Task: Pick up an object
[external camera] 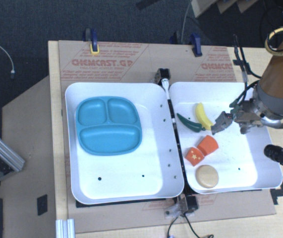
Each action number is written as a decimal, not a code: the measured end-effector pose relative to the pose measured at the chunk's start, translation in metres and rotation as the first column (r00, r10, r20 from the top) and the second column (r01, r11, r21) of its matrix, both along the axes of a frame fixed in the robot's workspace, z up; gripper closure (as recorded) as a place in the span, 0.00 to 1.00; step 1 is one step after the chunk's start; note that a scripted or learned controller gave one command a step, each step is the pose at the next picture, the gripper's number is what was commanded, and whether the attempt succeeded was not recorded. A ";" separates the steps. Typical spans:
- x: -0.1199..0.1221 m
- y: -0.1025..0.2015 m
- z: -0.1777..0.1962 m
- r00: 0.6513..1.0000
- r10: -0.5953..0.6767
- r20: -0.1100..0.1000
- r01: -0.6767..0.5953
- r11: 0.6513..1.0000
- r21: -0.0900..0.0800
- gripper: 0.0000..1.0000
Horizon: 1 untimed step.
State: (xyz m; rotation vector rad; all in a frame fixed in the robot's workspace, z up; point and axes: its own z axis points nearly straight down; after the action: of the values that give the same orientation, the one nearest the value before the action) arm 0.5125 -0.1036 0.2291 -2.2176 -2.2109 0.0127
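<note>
The nearest candidate is the yellow banana [202, 115], lying in the upper left part of the right bin [260, 180], touching a dark green pepper-like piece [190, 123] on its left. Below sit an orange block [208, 145], a red block with a star [194, 155] and a beige round piece [207, 176]. The hand [220, 124] hangs just right of the banana's lower end, pinching nothing; whether it is spread cannot be told. A good grasp likely straddles the banana's narrow width, clear of the pepper. A blue divided plate [109, 125] rests in the left bin [131, 182].

Plate [109, 126] in left bin [121, 182]
</note>
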 end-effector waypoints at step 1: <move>0.003 0.000 0.006 1.000 0.003 0.012 -0.003 1.000 -0.001 0.00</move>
State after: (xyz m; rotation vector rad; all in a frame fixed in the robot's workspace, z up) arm 0.5151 -0.1033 0.2354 -2.2211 -2.2211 0.0002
